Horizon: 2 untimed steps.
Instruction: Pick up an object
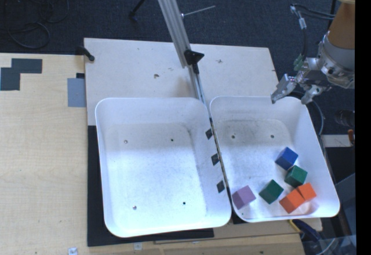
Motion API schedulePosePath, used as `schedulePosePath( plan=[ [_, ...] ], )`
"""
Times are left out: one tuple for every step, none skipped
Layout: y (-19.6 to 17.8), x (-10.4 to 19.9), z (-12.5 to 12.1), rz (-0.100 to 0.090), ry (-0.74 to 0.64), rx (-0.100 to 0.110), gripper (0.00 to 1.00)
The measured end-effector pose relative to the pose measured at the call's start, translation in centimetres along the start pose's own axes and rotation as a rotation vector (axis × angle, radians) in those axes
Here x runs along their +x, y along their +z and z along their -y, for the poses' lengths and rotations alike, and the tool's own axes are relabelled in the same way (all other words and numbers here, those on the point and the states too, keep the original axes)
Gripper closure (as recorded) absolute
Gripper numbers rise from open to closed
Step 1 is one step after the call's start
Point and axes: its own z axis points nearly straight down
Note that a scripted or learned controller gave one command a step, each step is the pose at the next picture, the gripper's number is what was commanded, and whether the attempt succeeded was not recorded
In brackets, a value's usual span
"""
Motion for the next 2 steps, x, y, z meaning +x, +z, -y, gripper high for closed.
schedulePosePath(
  plan=[
    [15.1,-2.1,7.6,-0.003,0.006,0.009,0.0],
    [17.1,-4.2,9.5,0.01,0.001,-0.024,0.0]
  ],
)
